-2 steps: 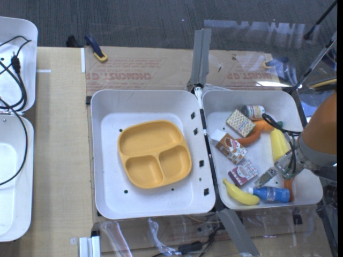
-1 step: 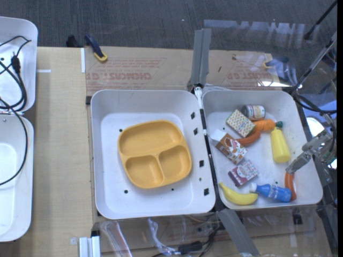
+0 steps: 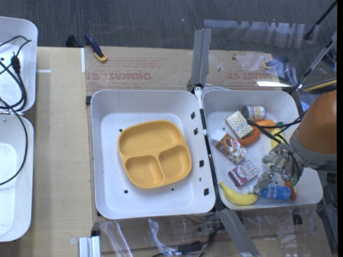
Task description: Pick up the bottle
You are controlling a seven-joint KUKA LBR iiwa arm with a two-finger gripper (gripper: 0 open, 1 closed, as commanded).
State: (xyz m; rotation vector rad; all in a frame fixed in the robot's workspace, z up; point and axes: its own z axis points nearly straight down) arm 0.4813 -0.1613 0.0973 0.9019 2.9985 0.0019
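You are looking at a robot lab or test cell, not a home. Two white bins [image 3: 99, 159] sit side by side on a bench [image 3: 59, 143] lined with flattened cardboard [image 3: 150, 68]. Loose cables [image 3: 13, 84] trail over white trays [image 3: 16, 197] at the left. Grey carpet [image 3: 134, 9] runs behind, and the industrial arm [image 3: 321, 130] reaches in at the right.
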